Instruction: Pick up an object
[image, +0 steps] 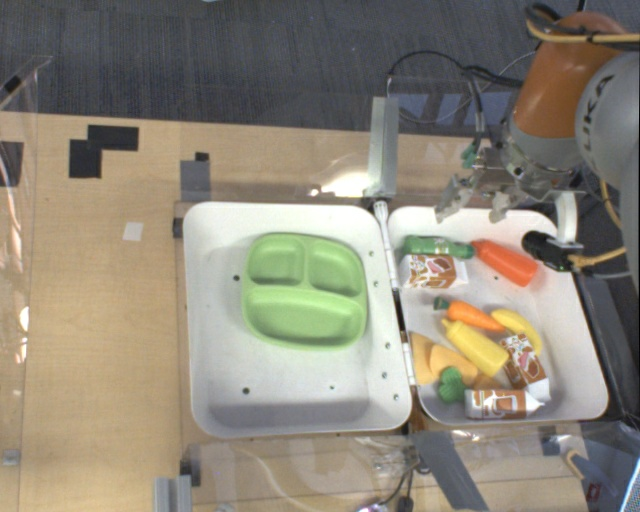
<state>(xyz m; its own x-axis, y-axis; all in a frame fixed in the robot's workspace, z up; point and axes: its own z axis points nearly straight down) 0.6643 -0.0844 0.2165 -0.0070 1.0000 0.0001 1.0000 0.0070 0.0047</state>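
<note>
Broccoli (452, 382) half hidden by bottle (474, 345).

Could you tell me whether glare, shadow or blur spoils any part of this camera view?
In the camera view, a bright glare patch sits on the bench just behind the left bin; the green divided plate casts a soft shadow leftward; the end effector looks slightly blurred, while the toys in the right bin stay sharp.

Bright, even overhead light fills the scene, and the two white bins (395, 400) come close to washing out. A hot glare spot sits on the bench's clear cover (345, 185) just behind the bins, with fainter reflections along the acrylic panel (22, 300) at left. Shadows are soft and short — the green divided tray (303, 290) casts only a faint one — and focus is fairly sharp, slightly softer toward the edges.
</note>
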